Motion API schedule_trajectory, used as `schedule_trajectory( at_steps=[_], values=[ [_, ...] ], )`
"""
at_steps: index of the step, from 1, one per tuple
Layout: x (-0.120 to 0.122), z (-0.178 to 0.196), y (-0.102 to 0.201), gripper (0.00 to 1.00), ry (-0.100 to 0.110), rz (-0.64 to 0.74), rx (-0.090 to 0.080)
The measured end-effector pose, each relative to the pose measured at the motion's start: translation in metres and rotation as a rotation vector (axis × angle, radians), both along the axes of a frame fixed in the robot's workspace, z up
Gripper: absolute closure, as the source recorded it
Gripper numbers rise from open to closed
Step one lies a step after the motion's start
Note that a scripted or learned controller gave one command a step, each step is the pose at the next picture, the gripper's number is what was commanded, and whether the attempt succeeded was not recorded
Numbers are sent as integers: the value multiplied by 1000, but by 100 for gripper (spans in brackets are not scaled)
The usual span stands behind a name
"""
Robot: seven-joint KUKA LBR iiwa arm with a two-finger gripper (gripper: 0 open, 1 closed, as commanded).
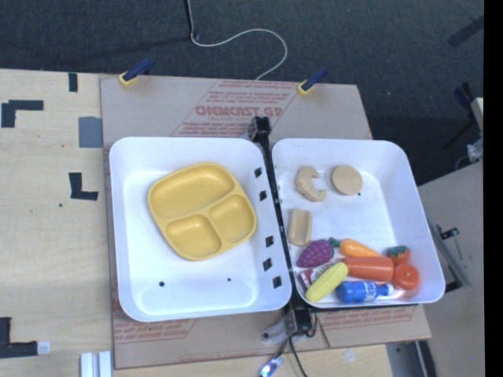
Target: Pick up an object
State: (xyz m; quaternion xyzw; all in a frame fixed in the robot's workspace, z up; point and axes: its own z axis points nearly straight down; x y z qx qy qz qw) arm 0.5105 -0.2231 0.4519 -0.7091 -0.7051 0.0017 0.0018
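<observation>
In the right bin lies a crowd of toy food: a bitten biscuit and a round cookie near the far wall, a tan block by the divider, then purple grapes, a carrot, a hot dog, a tomato, corn and a blue bottle clustered at the near side. The left bin holds a yellow divided plate. The pincer's state cannot be told.
</observation>
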Motion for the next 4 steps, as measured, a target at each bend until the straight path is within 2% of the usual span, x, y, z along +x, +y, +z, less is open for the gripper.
schedule_trajectory(
  at_steps=[1,2,3,4],
  values=[
    [-30,-141,30,100,11,6,6],
    [-25,-27,130,100,-16,18,1],
    [-26,25,152,100,-10,10,-1],
    [-28,-48,129,100,4,3,0]
  ],
)
